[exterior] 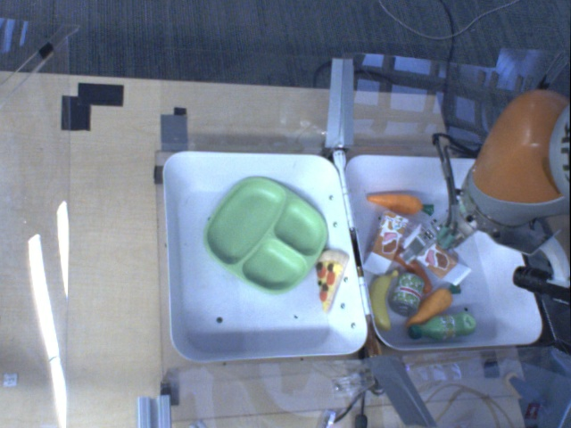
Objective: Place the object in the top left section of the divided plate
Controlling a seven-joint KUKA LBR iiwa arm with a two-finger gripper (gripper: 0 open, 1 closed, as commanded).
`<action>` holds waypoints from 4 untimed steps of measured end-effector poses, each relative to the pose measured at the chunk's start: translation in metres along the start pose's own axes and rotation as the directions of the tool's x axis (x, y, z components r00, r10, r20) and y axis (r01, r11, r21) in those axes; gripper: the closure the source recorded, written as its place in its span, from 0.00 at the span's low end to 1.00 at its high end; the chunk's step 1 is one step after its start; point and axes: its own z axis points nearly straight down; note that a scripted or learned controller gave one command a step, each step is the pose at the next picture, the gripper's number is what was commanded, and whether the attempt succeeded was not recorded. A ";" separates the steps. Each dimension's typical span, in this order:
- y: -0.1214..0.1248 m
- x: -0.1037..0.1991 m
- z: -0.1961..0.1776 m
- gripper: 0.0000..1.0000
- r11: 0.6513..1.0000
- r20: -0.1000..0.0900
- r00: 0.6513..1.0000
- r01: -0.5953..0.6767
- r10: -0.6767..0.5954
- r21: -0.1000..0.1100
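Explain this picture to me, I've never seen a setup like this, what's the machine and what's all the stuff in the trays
One camera, fixed above a workbench, looks down at a slant. The grey and orange shape at the right is a robot arm; its gripper is lowered into the right white bin, over a pile of toy food. That pile includes two carrots, a banana, a small can, a green bottle and a printed carton. The left white bin holds a green divided plate with a toy pizza slice beside it. Whether anything is held is unclear.

Green divided plate [266, 233] beside pizza slice [330, 277] in left bin [187, 319].
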 end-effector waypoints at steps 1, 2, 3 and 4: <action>0.039 0.042 -0.042 1.00 0.977 0.000 0.977 0.213 -0.213 0.000; 0.058 0.043 -0.041 1.00 0.941 0.000 0.941 0.338 -0.338 -0.001; 0.132 0.066 -0.006 1.00 0.940 -0.002 0.940 0.342 -0.342 -0.001; 0.110 0.134 -0.059 1.00 0.906 -0.001 0.906 0.423 -0.423 -0.002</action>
